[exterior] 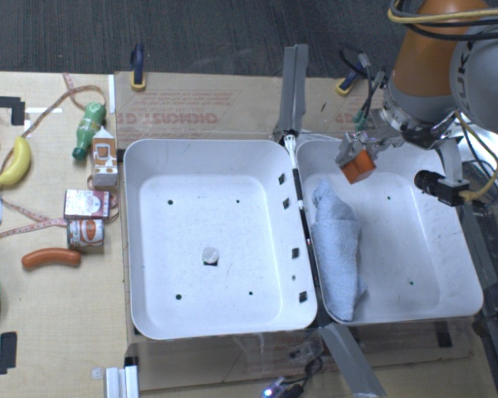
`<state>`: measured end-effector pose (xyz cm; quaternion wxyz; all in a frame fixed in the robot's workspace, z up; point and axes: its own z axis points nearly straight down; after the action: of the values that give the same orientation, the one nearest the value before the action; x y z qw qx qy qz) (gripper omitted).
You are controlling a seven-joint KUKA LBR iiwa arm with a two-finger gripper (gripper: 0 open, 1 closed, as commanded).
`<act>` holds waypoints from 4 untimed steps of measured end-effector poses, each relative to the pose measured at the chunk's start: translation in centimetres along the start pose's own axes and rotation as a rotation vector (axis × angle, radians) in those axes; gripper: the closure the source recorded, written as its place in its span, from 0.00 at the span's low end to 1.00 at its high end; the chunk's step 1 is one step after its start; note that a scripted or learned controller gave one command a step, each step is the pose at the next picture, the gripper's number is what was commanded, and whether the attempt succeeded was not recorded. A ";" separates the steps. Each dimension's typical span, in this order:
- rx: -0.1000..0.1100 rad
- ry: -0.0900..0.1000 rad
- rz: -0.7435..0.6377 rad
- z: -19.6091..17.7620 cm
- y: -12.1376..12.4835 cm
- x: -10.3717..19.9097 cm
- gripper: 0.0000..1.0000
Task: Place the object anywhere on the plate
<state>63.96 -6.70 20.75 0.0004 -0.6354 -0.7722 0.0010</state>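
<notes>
looking down at a slant on a table [58, 322] that carries two shallow white bins side by side. the left bin [149, 305] has wide open floor, with just a small pale round object [211, 257] lying near its middle. the right bin [448, 297] holds a crumpled light blue-grey towel [339, 251] along its left wall, leaving the right half of its floor bare. the grey arm, with its orange band [436, 44], reaches in from the right and bends down over the right bin's far left corner. its pincer [357, 160] is closed around a small orange block [358, 167], held above the bin floor, just beyond the towel's far end. left of the bins lie a yellow banana [12, 162], a green bottle [88, 128], a small carton [104, 162], a can [86, 233] and a sausage [51, 259].
</notes>
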 end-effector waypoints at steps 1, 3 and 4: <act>0.001 0.000 -0.024 -4.0 -8.3 0.1 1.00; 0.002 0.000 0.111 -11.4 -11.7 7.8 1.00; 0.002 0.000 0.081 -12.4 -14.6 7.7 1.00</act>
<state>48.22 -1.94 33.13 0.0010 -0.6660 -0.7459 0.0019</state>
